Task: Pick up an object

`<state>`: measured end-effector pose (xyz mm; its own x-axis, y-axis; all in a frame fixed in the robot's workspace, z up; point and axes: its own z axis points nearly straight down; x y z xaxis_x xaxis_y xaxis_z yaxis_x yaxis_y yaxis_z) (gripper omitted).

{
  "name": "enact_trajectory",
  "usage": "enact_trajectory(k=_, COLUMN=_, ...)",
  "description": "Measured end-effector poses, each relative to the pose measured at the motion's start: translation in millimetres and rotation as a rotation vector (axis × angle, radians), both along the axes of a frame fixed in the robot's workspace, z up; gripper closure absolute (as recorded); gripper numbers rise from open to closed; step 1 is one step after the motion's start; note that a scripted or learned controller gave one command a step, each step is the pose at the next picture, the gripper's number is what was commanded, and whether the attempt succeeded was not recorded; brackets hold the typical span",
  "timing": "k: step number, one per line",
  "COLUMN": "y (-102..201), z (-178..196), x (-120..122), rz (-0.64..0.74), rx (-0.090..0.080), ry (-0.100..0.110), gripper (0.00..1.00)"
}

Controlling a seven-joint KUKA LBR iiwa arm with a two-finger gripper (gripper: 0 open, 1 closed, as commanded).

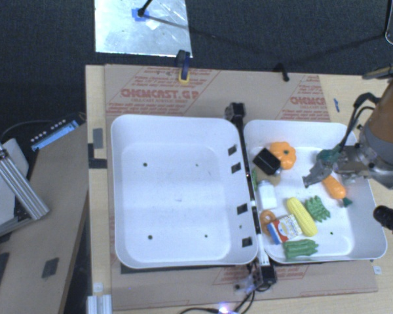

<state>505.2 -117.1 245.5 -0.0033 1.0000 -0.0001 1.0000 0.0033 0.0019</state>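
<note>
The right white bin (363, 244) holds several small items. Among them are an orange pumpkin-like toy (283, 154), a black block (266, 162), a yellow corn cob (301, 216) and an orange carrot (334, 188). A leafy green piece (317, 209), a green pod (300, 248) and a red-and-white packet (283, 228) lie near the front. My gripper (313, 175) hangs over the bin's middle, just left of the carrot and above the corn. It points down and to the left.
The left white bin (177, 188) lies beside the right one, with black clips along the shared wall (243, 188). The grey arm (383, 142) enters from the right over the right bin's edge. A metal sheet (143, 18) lies at the back.
</note>
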Motion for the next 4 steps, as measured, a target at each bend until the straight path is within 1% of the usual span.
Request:
enact_trajectory(k=1, y=0.1, z=11.1, x=1.0, rz=0.003, rx=0.000, ry=-0.003, gripper=1.00)
enact_trajectory(k=2, y=-24.4, z=-140.5, x=-11.6, rz=-0.001, rx=-0.008, ry=-0.020, gripper=1.00)
enact_trajectory(k=3, y=-93.1, z=-68.6, x=-18.3, rz=-0.005, rx=-0.004, ry=-0.004, gripper=1.00)
enact_trajectory(k=4, y=-88.9, z=-146.4, x=20.5, rz=0.002, rx=0.000, ry=0.001, gripper=1.00)
